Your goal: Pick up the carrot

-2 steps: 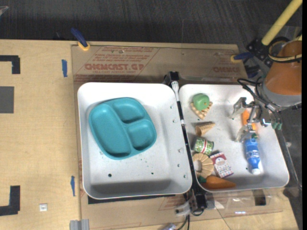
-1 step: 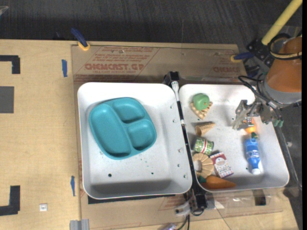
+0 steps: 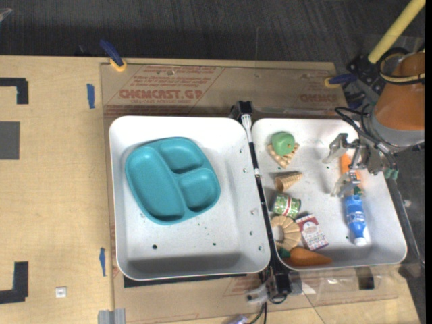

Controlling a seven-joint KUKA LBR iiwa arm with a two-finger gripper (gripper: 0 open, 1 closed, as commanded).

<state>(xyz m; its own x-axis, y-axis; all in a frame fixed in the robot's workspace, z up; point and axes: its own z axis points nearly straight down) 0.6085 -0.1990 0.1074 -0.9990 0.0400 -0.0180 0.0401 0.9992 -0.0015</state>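
Observation:
The carrot (image 3: 312,257), orange with a green top end, lies along the front wall of the right bin (image 3: 398,238), partly under a small red-and-white packet (image 3: 312,235). My gripper (image 3: 349,159) hangs over the far right part of that bin, well behind the carrot, and looks open. A small orange piece (image 3: 346,162) shows between and under its fingers; I cannot tell what it is or whether it is touched. The grey arm with its orange band (image 3: 399,106) comes in from the right.
The right bin also holds a blue bottle (image 3: 356,219) just in front of the gripper, a green toy (image 3: 283,142), a cone (image 3: 289,179), a green can (image 3: 286,204) and a ridged tan piece (image 3: 287,229). A teal divided plate (image 3: 172,177) lies in the left bin (image 3: 135,248).

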